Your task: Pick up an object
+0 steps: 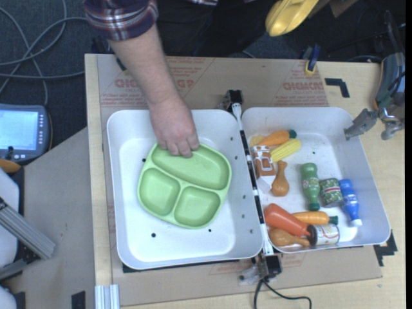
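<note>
The right bin holds several toy foods: a carrot, a corn cob, a brown drumstick, a green bottle, a blue bottle, a red pepper and a labelled bottle. My gripper hangs at the view's right edge, above the bin's far right rim, apart from all of them. A green divided plate lies in the left bin, with a person's hand resting on its far edge.
The person's arm in a plaid sleeve reaches in from the top over the left bin. A yellow object hangs at the top, beyond the bench. A small orange-and-white box lies by the rim between the bins.
</note>
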Robot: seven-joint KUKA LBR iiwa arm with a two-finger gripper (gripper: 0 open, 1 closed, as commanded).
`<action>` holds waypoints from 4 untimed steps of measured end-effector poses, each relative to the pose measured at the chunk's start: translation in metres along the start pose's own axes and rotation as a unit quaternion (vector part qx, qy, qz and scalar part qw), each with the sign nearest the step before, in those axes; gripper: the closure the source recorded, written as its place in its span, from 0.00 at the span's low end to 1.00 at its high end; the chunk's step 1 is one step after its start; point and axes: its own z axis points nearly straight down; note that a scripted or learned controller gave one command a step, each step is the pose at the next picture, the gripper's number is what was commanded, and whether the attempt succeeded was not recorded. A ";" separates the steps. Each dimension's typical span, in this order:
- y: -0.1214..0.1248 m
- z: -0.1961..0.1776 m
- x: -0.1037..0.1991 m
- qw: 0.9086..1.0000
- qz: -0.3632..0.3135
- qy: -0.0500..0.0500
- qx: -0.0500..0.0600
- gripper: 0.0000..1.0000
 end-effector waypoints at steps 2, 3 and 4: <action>0.018 0.167 0.045 1.000 0.000 -0.001 -0.002 1.00; -0.017 0.069 0.049 1.000 0.001 -0.001 -0.004 1.00; -0.016 0.075 0.049 1.000 0.000 0.000 -0.001 0.00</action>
